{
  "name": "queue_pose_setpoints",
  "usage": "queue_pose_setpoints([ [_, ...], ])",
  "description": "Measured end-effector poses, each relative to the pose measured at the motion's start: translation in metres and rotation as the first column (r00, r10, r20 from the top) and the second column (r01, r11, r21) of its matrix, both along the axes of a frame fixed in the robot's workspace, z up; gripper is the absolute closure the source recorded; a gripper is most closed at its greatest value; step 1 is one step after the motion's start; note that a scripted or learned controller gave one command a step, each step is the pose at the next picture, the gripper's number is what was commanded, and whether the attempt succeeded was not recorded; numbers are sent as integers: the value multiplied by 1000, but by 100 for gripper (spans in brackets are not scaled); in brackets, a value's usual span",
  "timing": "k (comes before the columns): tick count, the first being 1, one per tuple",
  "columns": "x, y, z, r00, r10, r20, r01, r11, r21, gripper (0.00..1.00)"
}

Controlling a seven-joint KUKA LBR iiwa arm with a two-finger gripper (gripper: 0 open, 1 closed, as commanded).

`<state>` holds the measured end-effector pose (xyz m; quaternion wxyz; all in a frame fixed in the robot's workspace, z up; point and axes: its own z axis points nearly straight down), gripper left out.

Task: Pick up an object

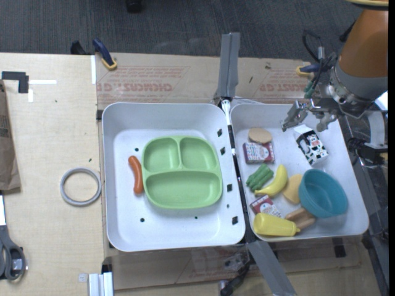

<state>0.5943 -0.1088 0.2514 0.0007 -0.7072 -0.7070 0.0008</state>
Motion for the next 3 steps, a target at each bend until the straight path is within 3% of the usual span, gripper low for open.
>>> queue_pose_setpoints([
  [1, -6, -76, -38, 1000, -9, -1, 9, 1000, -1, 0],
  [2, 27, -82, -159, 1000, -22, 2, 22, 1000, -1, 0],
  [3, 0, -64, -160, 998, -69, 1, 69, 998, 0, 0],
])
